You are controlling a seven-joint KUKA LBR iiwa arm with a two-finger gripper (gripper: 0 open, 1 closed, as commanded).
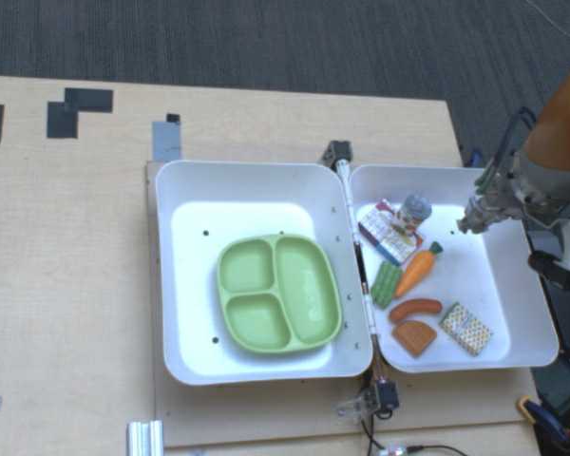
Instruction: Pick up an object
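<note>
On the pale wood desk, two white bins sit; the pincer, unclear if spread, hangs above toy food.

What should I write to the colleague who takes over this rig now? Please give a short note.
Pincer: above the upper right part of the right bin, nothing seen between its tips.
Right bin: carrot, green vegetable, sausage, brown slice, patterned packet, printed box, small grey jar.
Left bin: green divided plate.
Done: nothing lifted.
Left: pick up one object.
</note>
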